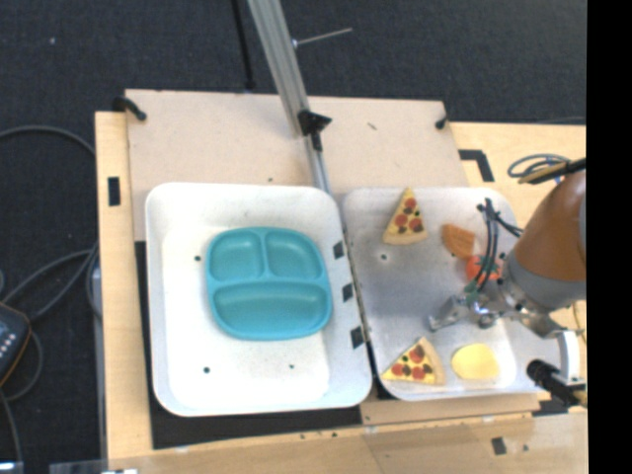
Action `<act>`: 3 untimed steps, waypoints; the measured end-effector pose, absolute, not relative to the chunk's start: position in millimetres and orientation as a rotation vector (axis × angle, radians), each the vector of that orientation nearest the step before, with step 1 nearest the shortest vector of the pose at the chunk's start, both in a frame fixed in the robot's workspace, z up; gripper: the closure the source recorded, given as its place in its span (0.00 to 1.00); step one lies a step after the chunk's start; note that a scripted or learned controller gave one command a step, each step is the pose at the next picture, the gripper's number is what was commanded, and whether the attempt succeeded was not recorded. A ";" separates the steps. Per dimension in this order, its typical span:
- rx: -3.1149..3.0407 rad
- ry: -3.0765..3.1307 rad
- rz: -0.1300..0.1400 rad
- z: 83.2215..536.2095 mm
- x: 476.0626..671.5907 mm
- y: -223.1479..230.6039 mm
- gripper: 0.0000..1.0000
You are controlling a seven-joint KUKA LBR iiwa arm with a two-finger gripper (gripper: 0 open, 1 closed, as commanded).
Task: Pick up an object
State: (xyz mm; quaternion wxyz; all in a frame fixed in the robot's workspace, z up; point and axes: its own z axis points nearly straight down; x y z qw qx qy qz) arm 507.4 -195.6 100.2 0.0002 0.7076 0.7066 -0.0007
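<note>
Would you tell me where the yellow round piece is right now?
The yellow round piece lies in the right bin, near its front edge, just right of the lower pizza slice and below the gripper.

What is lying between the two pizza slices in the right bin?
In the camera view, nothing lies between the upper pizza slice and the lower pizza slice: just bare floor of the right bin.

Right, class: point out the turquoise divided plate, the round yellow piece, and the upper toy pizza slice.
turquoise divided plate (267, 284), camera view, on its centre ridge.
round yellow piece (475, 362), camera view, on its middle.
upper toy pizza slice (405, 218), camera view, on its topping.
</note>
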 end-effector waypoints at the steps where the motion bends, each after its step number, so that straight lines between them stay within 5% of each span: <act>1: 2.225 2.210 0.002 112.0 508.8 -197.1 1.00; 3: 2.212 2.220 0.005 218.7 504.8 -193.4 1.00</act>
